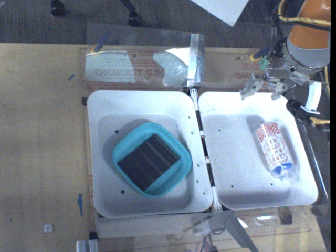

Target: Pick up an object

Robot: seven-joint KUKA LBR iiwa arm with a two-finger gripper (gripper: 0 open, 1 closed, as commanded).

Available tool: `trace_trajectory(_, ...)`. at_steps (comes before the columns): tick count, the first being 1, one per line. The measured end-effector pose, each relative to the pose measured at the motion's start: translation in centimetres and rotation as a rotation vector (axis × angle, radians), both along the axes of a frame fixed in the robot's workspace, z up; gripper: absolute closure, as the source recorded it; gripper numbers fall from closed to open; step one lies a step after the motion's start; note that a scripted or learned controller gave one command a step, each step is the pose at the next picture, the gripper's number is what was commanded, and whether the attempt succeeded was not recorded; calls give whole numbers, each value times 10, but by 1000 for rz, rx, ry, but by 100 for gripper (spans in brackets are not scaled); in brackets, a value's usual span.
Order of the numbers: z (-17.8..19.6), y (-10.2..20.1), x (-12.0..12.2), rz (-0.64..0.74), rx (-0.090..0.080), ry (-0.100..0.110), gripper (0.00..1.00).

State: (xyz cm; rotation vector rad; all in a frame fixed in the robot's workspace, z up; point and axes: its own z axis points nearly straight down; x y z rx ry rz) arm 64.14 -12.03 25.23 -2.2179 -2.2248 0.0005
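Small plastic bottle (274,149) with a red-and-white printed label is seen lying on its side in the right bin (231,190), toward that bin's right wall and roughly midway between its far and near edges. Long axis runs far-to-near, tilted slightly, the near end drifting toward the right wall. A clear, bluish end is pointed at the bin's near right corner; whether that end is the cap or the base cannot be made out. The label print is too blurred to be read.

Gripper (264,90) is held above the far edge of the right bin, near its far right corner, well apart from the bottle. Its two fingers are seen spread wide, nothing between them. The arm (310,20), grey with an orange band, is cut off by the top and right edges of the view; cables are looped beside it.

In the left bin (100,114) a teal square-ish container (176,164) is set at an angle near the middle, with a dark ribbed rectangular thing (147,161) lying inside it; what that thing is cannot be told.

Beyond the far edges of both bins a clear taped sheet (131,67) is laid on the bench (37,140); glare hides part of it.
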Motion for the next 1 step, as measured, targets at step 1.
trace_trajectory(1,-82,-42,-33,-22,-1,-1,0)
